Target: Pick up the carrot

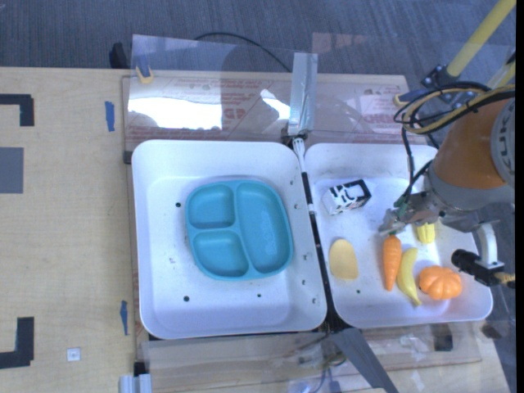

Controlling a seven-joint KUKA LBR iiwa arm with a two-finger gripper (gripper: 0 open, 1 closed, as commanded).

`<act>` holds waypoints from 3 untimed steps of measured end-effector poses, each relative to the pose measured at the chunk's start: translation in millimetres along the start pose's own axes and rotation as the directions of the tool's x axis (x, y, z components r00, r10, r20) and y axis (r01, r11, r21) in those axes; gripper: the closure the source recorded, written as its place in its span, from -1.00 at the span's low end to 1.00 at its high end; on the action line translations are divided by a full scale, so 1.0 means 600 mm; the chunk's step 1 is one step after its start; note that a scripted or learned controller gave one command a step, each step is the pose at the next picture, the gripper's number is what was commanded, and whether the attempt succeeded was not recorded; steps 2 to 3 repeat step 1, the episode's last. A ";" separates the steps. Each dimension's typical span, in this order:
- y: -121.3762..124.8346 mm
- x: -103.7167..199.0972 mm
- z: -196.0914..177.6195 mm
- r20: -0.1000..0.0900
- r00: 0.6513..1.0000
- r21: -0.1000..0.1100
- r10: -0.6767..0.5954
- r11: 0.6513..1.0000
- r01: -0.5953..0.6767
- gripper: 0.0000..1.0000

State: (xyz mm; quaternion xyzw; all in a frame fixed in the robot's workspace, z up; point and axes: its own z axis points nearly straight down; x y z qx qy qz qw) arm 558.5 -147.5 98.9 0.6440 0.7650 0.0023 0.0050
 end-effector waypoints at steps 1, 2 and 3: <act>0.010 0.124 -0.145 -0.002 0.954 0.006 0.301 0.954 -0.301 1.00; 0.010 0.124 -0.145 -0.002 0.954 0.006 0.301 0.954 -0.301 1.00; 0.010 0.124 -0.145 -0.002 0.954 0.006 0.301 0.954 -0.301 1.00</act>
